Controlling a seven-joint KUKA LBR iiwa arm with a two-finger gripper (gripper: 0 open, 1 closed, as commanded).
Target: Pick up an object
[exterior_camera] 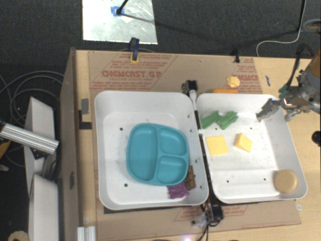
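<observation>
The gripper (277, 109) hangs over the top right corner of the right bin (296, 157), on the side where the arm (311, 92) comes in. Two grey fingers show: one pokes out to the left toward the middle of the bin, and the other sits just to its right. There is a gap between them, so the fingers look apart, and nothing is between them. They do not seem to touch any toy. The nearest thing to grab is likely the yellow wedge (244, 142). It lies below and to the left of the gripper, near but not under it. It is small and chunky, with no clear long side. Just left of it lies the flat yellow square (217, 145), which looks thin and hard to pinch. The green pieces (219, 119) lie well to the left of the gripper, almost level with it, and their long side runs left to right with a small tilt. The tan round thing (285, 181) sits in the bottom right corner of the same bin, well below the gripper. The left bin (108, 134) holds a blue plate (157, 153) with a purple bit (176, 191) at its lower edge, all far from the gripper. To reach the wedge, the gripper would likely need to slide down and left, then drop.
</observation>
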